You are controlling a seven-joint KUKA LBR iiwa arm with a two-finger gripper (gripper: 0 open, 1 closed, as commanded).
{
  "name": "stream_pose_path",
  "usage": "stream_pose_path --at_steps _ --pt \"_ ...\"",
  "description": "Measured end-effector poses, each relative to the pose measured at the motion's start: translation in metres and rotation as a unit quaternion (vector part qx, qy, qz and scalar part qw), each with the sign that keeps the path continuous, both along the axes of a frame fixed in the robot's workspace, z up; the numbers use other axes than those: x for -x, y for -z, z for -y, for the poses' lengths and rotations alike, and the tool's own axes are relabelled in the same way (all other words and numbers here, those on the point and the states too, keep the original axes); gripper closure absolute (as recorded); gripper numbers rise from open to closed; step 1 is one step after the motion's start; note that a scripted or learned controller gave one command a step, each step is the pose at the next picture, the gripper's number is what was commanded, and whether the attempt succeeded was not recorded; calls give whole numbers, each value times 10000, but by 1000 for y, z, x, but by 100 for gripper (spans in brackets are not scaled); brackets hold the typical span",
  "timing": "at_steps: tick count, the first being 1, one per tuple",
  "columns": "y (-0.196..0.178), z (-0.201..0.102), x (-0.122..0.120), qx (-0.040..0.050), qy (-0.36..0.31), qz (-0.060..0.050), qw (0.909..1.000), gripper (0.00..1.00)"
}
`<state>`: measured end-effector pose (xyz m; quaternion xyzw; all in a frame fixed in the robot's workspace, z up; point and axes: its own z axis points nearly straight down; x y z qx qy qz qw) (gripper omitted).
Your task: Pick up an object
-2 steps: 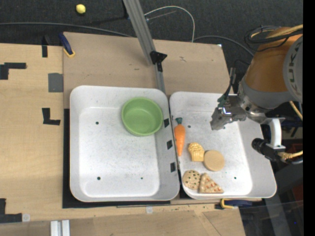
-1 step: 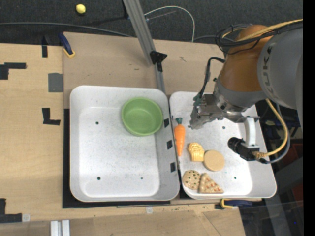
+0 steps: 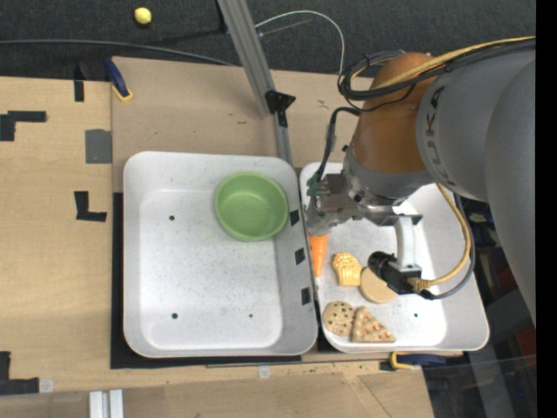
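You are looking down at a slant on a tabletop [image 3: 52, 259] that carries two shallow white bins side by side. The left bin [image 3: 157, 320] holds a green bowl [image 3: 251, 205], upright, resting toward the 1 o'clock part of the bin floor, near the wall it shares with its neighbour. The right bin [image 3: 452, 320] holds the small food items: an orange carrot [image 3: 318, 252] lying along the bin's 9 o'clock wall, a yellow piece shaped like a carton of fries [image 3: 346, 269] just beside the carrot at its 3 o'clock, a round tan biscuit [image 3: 376, 287] at the 4 o'clock of the fries, a speckled cookie [image 3: 338, 318] near the bin's 7 o'clock corner, and a pizza slice [image 3: 371, 328] touching the cookie at its 3 o'clock. The arm [image 3: 487, 103] enters from 3 o'clock, its orange band [image 3: 392, 129] above the wrist, and bends down over the 10 o'clock part of the right bin. The hand [image 3: 318, 223] sits directly above the upper end of the carrot, which emerges from beneath it toward 6 o'clock; you cannot tell from this angle whether the hand is spread or pressed together, nor whether it touches the carrot. A black fitting with a yellow cable [image 3: 452, 268] hangs beside the biscuit. A small yellow ball [image 3: 143, 15] lies on the dark floor at 11 o'clock, well apart from the bins.
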<state>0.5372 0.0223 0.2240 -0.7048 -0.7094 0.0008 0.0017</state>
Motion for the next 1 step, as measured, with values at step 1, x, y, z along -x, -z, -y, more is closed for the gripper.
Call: stream_pose_path --at_steps 1 --pt "2 -64 8 -4 -9 2 10000 100"
